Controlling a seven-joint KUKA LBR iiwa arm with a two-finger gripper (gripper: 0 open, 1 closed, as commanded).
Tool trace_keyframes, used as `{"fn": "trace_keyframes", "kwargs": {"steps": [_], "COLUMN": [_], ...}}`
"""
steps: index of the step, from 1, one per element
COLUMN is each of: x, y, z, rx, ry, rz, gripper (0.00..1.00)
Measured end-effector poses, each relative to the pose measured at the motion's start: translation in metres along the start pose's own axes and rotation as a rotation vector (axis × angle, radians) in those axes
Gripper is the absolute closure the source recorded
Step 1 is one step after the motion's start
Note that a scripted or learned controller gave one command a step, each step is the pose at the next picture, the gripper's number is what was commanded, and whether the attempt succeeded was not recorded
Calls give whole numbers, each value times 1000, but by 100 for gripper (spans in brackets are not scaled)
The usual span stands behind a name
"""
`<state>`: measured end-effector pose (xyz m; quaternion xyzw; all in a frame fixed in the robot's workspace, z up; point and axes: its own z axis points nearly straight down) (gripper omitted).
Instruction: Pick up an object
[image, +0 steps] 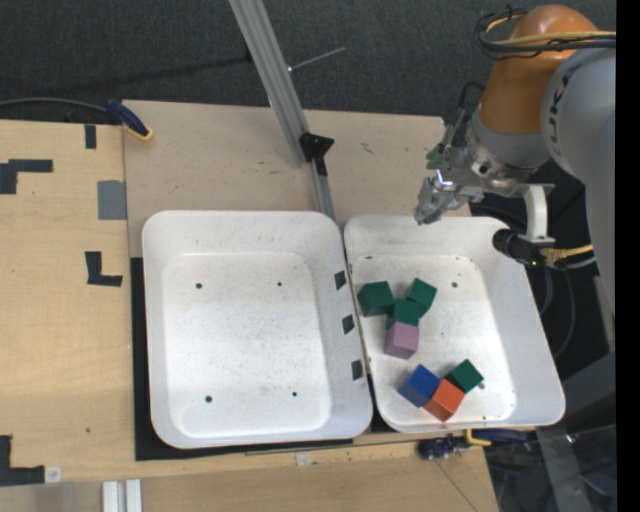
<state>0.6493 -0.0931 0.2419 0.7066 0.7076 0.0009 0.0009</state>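
Note:
The right bin (520, 340) holds several small blocks. Three green blocks (376, 297) (421, 294) (407, 312) cluster near its middle, with a purple block (401, 339) just below them. Toward the front lie a blue block (421, 384), an orange block (446, 399) and another green block (465, 375). My gripper (433, 207) hangs above the bin's far rim, well clear of the blocks, with nothing visible between its fingers. The grey arm with its orange band (530, 70) reaches in from the upper right.
The left bin (240, 330) sits beside the right one on a black mat. A slanted metal rail (285, 90) runs from the top down to the gap between the bins. A blue and yellow clamp (130, 118) lies at the bench's far left.

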Motion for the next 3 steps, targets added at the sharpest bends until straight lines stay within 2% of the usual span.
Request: {"fn": "trace_keyframes", "kwargs": {"steps": [1,3], "x": [57,168], "y": [6,-3], "z": [11,-2], "rx": [5,4], "ry": [1,2], "rz": [-5,-6], "gripper": [100,100]}}
